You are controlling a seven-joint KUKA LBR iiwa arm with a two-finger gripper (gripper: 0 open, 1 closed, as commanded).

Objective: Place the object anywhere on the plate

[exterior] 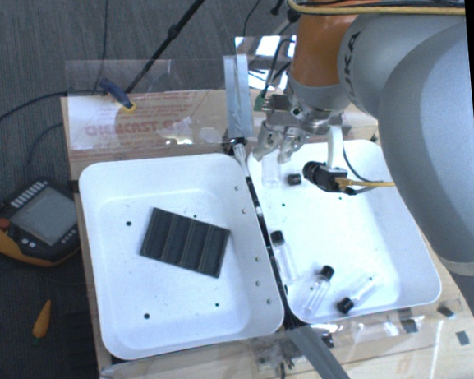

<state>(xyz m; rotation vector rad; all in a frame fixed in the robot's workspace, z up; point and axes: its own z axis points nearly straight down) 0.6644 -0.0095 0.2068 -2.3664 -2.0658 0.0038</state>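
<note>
From the camera above the bench, the arm reaches in from the right and its claw (276,148) hangs over the far end of the right bin (390,237), close to the wall between the two bins. Its fingers look slightly parted and a small clear vial with a black cap (270,176) sits just below them, but whether it is gripped I cannot tell. Three more capped vials lie in the right bin: one (282,253) along the dividing wall and two (318,289) (355,294) near the front. The plate (184,242), a dark ribbed slab, lies tilted in the middle of the left bin (125,318), well apart from the claw. To do this step well, the claw should probably close squarely across the vial's body, lift clear of the wall, then cross left and lower over the slab's centre.
</note>
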